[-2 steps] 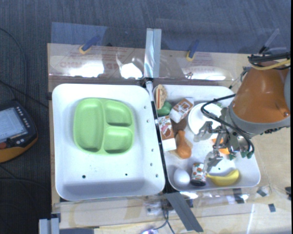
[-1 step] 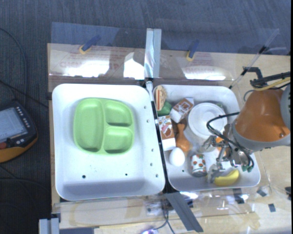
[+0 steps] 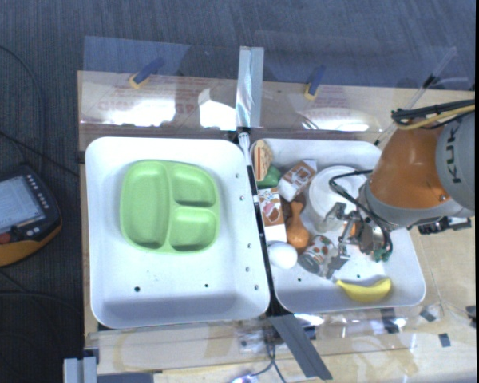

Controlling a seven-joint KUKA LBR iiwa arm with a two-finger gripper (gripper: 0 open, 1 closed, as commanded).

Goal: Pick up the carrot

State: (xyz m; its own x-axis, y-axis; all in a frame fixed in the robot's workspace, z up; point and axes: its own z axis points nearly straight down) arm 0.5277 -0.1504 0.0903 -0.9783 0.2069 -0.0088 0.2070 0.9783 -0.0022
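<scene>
The carrot (image 3: 298, 231) is a short orange piece lying in the right bin (image 3: 407, 282), near its left side, between a small carton and a white egg. My gripper (image 3: 338, 238) hangs low in the middle of that bin, just right of the carrot and apart from it. It sits over a brown and silver packet (image 3: 318, 254). The wrist and cables hide its tips. The arm's orange band (image 3: 407, 174) stands above the bin's right half.
A banana (image 3: 365, 288) lies along the right bin's front edge. The white egg (image 3: 283, 255), small cartons (image 3: 296, 179) and a bun (image 3: 262, 161) crowd the bin's left side. The left bin (image 3: 112, 294) holds a green divided plate (image 3: 169, 206).
</scene>
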